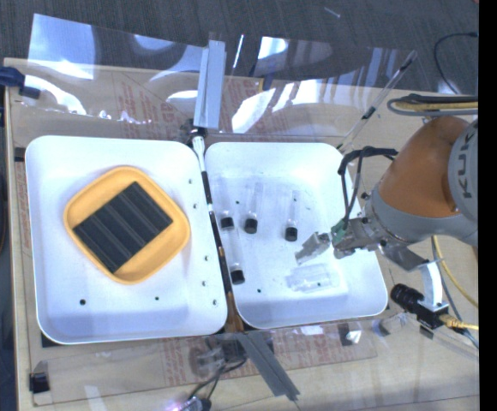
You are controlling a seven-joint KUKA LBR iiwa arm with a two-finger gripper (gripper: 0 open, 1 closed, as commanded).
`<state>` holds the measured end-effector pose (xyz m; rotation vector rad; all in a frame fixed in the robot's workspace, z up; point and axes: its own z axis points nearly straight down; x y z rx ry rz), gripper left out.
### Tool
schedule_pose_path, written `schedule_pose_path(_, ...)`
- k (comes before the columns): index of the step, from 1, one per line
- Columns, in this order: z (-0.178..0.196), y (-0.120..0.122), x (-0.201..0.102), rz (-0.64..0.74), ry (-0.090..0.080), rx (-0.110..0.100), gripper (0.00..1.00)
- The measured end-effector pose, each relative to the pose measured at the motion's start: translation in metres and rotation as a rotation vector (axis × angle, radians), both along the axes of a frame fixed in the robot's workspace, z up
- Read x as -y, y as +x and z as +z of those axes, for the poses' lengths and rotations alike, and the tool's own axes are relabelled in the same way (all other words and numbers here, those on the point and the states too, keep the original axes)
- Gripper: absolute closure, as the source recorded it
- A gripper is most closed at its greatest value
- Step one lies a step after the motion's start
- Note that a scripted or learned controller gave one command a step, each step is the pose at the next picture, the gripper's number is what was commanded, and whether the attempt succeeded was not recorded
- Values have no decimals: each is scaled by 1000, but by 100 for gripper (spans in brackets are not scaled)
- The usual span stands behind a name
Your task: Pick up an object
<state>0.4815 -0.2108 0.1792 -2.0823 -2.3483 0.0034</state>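
Camera view: gripper [314,247] sits low in the right bin [351,302]; its fingers look blurry, so I cannot tell.

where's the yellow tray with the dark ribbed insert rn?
The yellow tray lies tilted in the left bin, roughly centred, across the divider from the claw.

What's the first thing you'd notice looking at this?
The rounded yellow-orange tray with a dark ribbed top stands out, lying in the left white bin. Next is the grey arm's orange band at the right, its gripper low over the right white bin.
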Motion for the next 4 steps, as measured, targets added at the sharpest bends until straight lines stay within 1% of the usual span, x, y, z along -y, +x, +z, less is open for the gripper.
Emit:
schedule_pose_path(1,59,29,0,149,0,3,0)
schedule_pose_path(2,-57,80,-2,244,2,-1,0)
schedule_pose_path(3,-47,80,-1,248,1,-1,100)
schedule_pose_path(4,-63,19,-1,561,4,-1,100)
